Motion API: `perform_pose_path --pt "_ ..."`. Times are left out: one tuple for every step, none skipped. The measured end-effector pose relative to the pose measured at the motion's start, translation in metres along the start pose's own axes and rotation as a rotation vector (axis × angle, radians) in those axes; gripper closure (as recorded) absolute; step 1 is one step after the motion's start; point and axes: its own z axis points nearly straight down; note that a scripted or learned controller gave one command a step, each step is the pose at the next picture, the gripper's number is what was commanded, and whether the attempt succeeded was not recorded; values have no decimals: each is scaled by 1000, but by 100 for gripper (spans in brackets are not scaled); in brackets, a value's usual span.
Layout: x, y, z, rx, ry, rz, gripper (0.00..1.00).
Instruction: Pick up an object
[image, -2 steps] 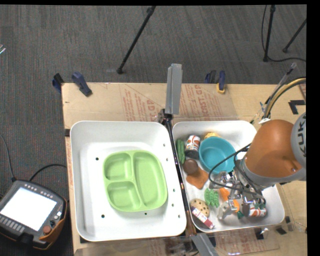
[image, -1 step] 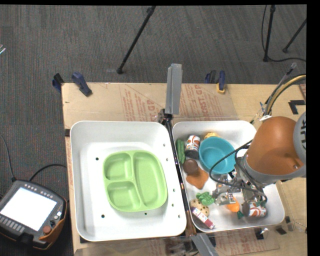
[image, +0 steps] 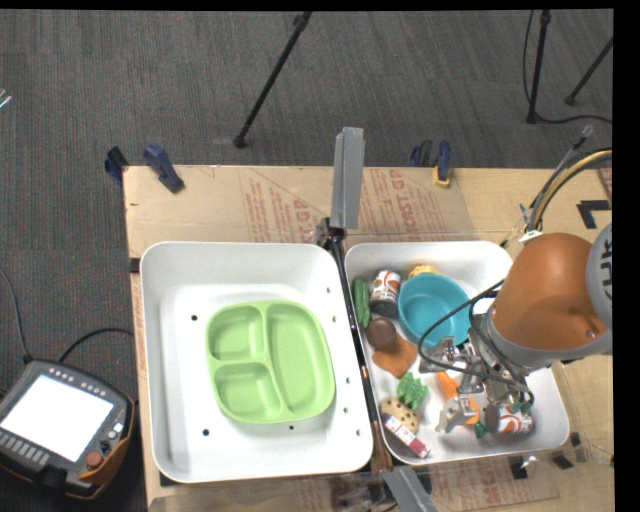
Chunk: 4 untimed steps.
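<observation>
Camera view shows the gripper (image: 478, 398) low in the right bin (image: 548, 392), jaws' state I cannot tell, beside a small can (image: 512, 422), probably light, rigid, slippery; grip its sides.

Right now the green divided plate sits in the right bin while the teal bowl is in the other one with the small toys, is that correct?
Not quite: the camera view shows the green divided plate in the left bin. The teal bowl is in the other bin with the small toys, as you said.

right bin (image: 545, 415) holds a clutter: teal bowl (image: 432, 305) upright at back; small can (image: 386, 288) beside it; green toy (image: 411, 390) mid-bin
</observation>
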Motion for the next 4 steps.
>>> perform_pose_path --pt "-1 2 -9 -1 -1 -5 100" --pt "1 -12 -198 6 -19 63 100" --pt "3 -11 -191 2 -4 62 0" --pt "15 -18 6 0 8 309 0"
